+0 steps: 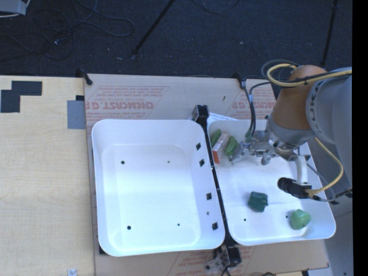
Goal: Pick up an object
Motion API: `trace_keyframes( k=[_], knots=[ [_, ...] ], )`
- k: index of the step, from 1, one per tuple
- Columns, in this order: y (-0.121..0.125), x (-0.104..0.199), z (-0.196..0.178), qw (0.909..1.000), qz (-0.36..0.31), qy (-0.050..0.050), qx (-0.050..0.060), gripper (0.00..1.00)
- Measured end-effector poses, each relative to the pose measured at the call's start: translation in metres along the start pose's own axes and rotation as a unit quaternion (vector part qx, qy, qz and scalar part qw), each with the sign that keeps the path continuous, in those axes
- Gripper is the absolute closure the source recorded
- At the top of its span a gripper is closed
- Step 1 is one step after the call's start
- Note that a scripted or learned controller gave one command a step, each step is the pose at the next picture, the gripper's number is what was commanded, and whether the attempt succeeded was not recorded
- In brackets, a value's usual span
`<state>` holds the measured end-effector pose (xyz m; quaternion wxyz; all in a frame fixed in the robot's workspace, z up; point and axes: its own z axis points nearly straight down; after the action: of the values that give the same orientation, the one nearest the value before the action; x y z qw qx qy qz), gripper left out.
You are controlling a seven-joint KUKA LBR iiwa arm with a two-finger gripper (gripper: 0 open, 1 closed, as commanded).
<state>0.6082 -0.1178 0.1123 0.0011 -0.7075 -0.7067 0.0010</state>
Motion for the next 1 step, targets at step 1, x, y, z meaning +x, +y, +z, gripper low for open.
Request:
trace_keyframes(
  k=[1],
  knots=[
    [-0.0564, -0.0421, 0.0257, 1.0000, 0.002, 0.001, 0.001, 0.00]
  ],
)
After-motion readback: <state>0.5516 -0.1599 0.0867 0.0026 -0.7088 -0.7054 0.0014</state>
